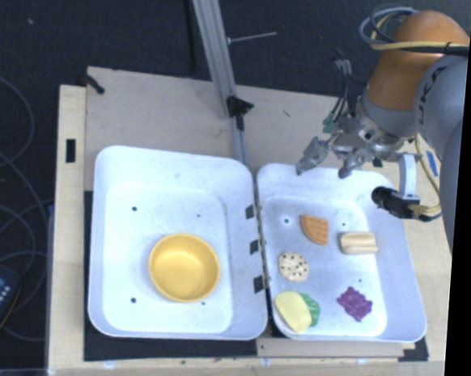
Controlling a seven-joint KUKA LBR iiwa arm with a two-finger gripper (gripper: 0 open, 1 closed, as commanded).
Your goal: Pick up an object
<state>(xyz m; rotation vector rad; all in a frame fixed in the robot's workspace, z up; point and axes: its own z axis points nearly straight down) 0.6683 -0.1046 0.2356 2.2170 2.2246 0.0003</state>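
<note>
Five candidate objects lie in the right bin (pixel 394 236): orange wedge (pixel 315 229), tan block (pixel 358 243), speckled cookie (pixel 293 266), yellow-green piece (pixel 296 310) and purple cluster (pixel 355 303); the gripper (pixel 328 164) hangs above the bin's far rim, fingers spread and holding nothing, so this reads as the approach step. Next move calls for choosing one, likely the near wedge, and descending centred over it; the tan block just beside it could crowd a finger, while the yellow bowl (pixel 184 267) in the left bin (pixel 120 215) is well apart.

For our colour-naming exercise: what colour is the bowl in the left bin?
Yellow. The bowl shows best in the camera view, sitting in the left bin.
</note>
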